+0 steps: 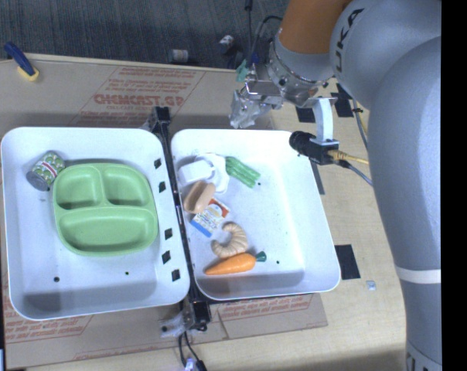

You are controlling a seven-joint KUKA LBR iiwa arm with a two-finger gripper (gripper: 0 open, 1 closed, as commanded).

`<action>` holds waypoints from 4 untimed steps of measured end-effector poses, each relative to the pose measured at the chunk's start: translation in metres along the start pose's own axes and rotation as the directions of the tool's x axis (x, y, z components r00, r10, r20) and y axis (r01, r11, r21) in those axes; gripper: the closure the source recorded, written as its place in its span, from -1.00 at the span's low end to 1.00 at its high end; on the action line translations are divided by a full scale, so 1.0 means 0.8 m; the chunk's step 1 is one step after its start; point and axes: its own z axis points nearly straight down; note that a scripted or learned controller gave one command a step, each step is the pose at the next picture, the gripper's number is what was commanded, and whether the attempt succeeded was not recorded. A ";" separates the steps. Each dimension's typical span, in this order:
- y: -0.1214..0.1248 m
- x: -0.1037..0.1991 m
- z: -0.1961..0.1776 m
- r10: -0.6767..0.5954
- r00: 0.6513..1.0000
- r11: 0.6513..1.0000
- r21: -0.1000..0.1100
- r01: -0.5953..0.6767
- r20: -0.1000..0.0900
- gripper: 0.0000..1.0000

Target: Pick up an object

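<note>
My gripper [245, 113] hangs above the far rim of the right bin [307, 215], with nothing seen between its fingers. In that bin lie a green pickle-like piece [243, 171], a white cup [205, 168], a tan bread-like piece [198, 197], a small printed packet [209, 219], a beige twisted pastry [231, 239] and an orange carrot [232, 264]. All of these sit in the bin's left half, below and in front of the gripper.
The left bin [17, 284] holds a green divided plate [105, 207] and a small can [45, 170] at its far left corner. Black clips [165, 178] run along the seam between the bins. The grey arm [388, 130] covers the right side of the view.
</note>
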 end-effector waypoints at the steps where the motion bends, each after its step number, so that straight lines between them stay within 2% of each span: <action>1: -0.134 0.032 0.044 0.011 1.000 1.000 0.000 -0.011 0.000 1.00; 2: -0.201 -0.037 0.084 0.010 1.000 1.000 -0.001 -0.010 0.001 1.00; 3: -0.201 -0.037 0.083 0.010 1.000 1.000 -0.002 -0.010 0.000 -1.00; 4: -0.186 -0.047 0.196 0.010 1.000 1.000 0.001 -0.010 -0.001 -1.00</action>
